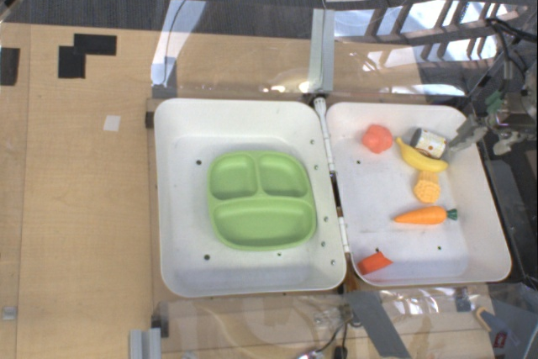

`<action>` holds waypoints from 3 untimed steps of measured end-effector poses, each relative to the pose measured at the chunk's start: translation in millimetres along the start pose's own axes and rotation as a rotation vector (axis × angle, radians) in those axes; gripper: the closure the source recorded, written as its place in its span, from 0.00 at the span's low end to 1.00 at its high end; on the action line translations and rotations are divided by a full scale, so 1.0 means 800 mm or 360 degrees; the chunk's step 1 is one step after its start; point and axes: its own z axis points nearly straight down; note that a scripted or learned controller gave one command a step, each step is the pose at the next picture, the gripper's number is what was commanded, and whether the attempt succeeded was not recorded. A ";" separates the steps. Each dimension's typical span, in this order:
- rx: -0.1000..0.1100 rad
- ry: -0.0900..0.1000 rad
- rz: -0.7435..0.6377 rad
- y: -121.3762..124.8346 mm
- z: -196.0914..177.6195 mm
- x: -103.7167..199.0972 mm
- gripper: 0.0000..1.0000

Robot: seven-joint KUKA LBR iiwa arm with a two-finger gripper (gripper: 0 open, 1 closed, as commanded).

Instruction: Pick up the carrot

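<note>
Lying carrot (420, 217) mid-bin, bin rim (492, 206) near, open floor leftward

Carrot (420, 217): orange toy, tapered body, small dark green stem cap at right end. Lies flat on floor of right white bin (487, 265), lower-right part, long axis near horizontal, pointed tip toward left, stem toward bin's right wall. Nothing touches it; sits free, unheld.
</note>
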 end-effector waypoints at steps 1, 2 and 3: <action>0.0000 0.0000 -0.0289 -0.021 0.135 -0.027 0.00; -0.0001 0.0001 -0.0289 -0.021 0.135 -0.027 0.00; -0.0018 -0.0006 -0.0655 -0.053 0.241 -0.018 0.00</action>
